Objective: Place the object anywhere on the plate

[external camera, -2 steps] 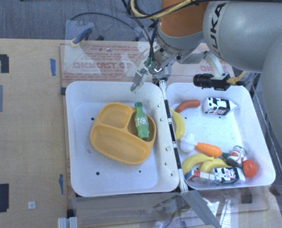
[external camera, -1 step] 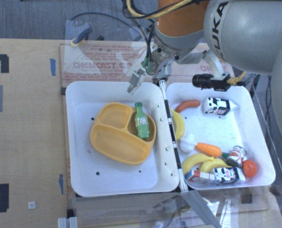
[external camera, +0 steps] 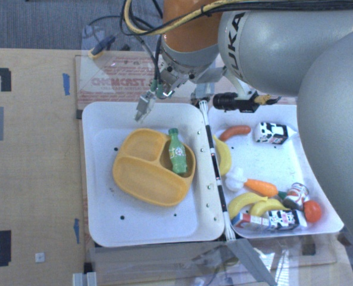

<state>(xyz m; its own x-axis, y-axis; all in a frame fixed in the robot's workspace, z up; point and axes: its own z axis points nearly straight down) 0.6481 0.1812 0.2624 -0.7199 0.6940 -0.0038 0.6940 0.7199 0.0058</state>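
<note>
One view looks down at a slant on both shallow white bins, and in the left bin [external camera: 99,177] sits the yellow plastic plate with three compartments [external camera: 146,180]. The small green plastic bottle with a white label [external camera: 177,152] already lies on that plate, resting over the upper right compartment close to the plate's right rim; its long axis runs nearly up and down the picture, the cap pointing toward the far wall of the bin and the base toward the plate's middle. The two-finger gripper [external camera: 143,108] hangs above the far left part of the same bin, beyond the plate's upper edge. From there the bottle lies down and to the right, well apart from the fingertips, with bare bin floor and plate rim between. The fingers hang close together with at most a slim gap showing, and nothing sits between them. Judging from this, the placing looks done: the bottle rests within the plate's outline and the gripper stands clear of it. In the right bin [external camera: 301,159] lie other toys: bananas [external camera: 256,204], a carrot [external camera: 261,187], a sausage [external camera: 234,132], and a black-and-white carton [external camera: 270,133].
</note>
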